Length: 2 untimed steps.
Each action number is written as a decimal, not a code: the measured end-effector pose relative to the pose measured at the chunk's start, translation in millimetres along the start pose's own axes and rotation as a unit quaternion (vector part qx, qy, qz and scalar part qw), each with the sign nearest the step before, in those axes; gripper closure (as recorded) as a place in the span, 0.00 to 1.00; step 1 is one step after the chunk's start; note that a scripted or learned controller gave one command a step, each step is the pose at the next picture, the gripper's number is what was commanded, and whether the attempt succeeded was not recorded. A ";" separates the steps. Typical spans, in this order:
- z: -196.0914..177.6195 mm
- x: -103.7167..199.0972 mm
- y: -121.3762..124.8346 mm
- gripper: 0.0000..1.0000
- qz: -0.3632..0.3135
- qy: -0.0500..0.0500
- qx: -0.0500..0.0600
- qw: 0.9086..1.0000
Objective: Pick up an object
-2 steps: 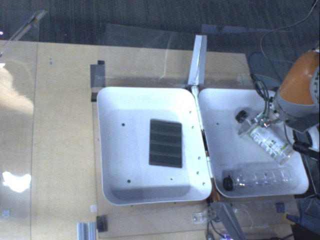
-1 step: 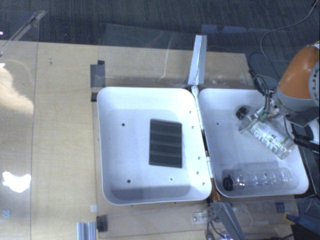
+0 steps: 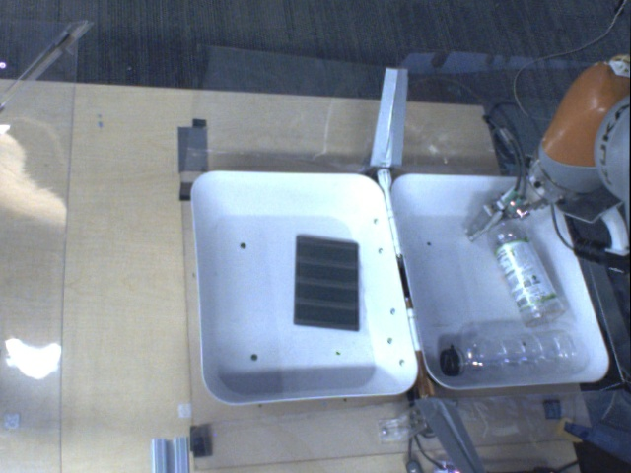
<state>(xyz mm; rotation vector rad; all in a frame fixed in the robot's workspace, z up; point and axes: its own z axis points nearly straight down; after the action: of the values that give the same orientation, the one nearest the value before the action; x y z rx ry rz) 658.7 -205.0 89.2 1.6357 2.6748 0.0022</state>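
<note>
The pick is not yet made. The gripper hovers in the right bin, fingers slightly spread, holding nothing, just beside the top of the small bottle lying there.

A pale wooden bench bears two white bins side by side, with dark grey carpet beyond its far edge and bright glare patches on its left part.

Arm cut off (right edge)
</note>
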 end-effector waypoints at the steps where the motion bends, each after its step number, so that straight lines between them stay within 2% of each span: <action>1: -5.8 24.4 -30.0 0.00 -0.043 0.000 -0.001 0.999; 2: -1.6 -5.0 6.5 0.00 -0.050 0.008 0.009 0.999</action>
<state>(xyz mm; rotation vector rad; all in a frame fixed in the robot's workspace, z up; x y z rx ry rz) 666.8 -206.5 90.8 1.5115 2.7737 -0.0091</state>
